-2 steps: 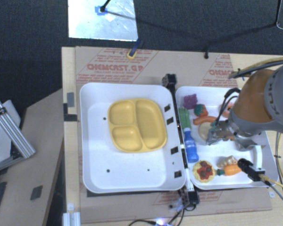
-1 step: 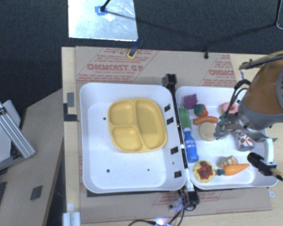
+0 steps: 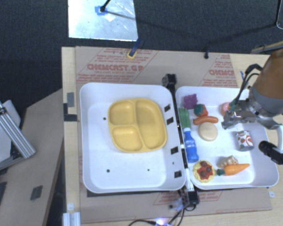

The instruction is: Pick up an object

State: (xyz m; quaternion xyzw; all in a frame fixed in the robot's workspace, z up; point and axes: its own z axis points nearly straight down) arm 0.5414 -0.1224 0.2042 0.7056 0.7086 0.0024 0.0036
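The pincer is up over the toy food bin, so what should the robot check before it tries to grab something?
1. Pincer over the right bin: ok.
2. Pincer open wide enough: cannot tell, the view is too small.
3. Something already held: cannot tell.
4. Closest toys, the hot dog and the cream round piece, lie apart from it: ok.
5. Small can just below the pincer could get bumped: not ok.
6. Yellow tray in the left bin is out of the way: ok.
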